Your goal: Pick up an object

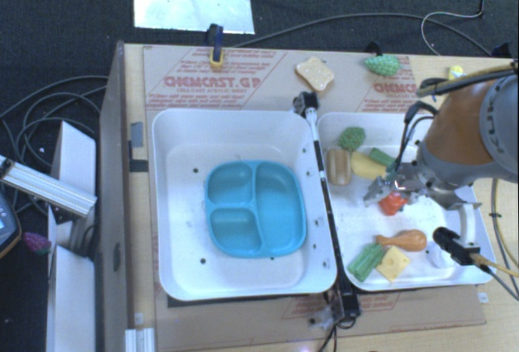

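Over the right-hand bin [474,277], the arm's gripper [388,190] hangs low, its tip just above a small red toy [392,203] lying directly beneath and slightly to the near side. Whether the fingers are parted or closed cannot be told at this angle. The red piece is squat and rounded, orange-red, sitting between the yellow corn-like piece [366,167] and a drumstick [403,240].

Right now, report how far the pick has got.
Done: the grey arm's two-finger gripper is low in the right white bin, at the small red toy. In hand: nothing visibly lifted; the grip is unclear. Left: close on an object and raise it. The blue divided plate sits in the left bin.
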